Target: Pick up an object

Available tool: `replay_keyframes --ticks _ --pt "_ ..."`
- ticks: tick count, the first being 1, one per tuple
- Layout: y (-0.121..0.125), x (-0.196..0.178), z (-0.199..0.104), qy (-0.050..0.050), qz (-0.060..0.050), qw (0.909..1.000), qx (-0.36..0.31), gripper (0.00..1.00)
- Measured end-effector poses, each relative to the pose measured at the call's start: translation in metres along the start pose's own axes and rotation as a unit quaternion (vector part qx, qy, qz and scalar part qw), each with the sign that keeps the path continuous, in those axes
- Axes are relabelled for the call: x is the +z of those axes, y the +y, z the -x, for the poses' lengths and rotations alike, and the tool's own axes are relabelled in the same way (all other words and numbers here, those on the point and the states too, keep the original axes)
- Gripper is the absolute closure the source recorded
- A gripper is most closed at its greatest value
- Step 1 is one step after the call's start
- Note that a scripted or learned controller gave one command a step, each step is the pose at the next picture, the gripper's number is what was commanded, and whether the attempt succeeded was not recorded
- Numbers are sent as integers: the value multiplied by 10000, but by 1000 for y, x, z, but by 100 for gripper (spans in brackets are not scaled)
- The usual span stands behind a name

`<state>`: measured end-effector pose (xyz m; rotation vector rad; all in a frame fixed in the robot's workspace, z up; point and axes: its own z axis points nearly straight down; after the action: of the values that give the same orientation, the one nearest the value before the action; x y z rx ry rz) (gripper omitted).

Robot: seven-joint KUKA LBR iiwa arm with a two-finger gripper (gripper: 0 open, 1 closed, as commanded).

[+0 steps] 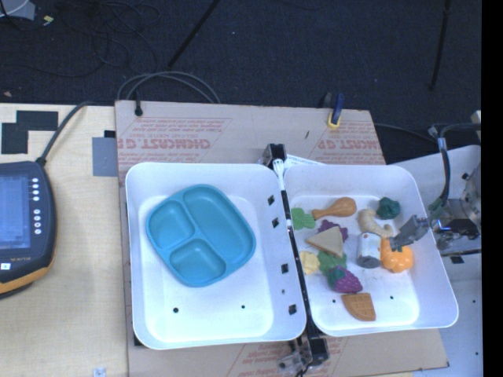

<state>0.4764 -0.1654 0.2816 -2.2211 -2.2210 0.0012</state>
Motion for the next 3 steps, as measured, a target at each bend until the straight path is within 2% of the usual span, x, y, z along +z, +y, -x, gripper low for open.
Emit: replay_keyframes --ticks 1,2,3 --pt "-3 113 -63 34 -71 10000 -23 0" --pt "-1 197 -59 -1 -3 10000 6 0" --pt "69 194 -76 3 16 10000 -19 0"
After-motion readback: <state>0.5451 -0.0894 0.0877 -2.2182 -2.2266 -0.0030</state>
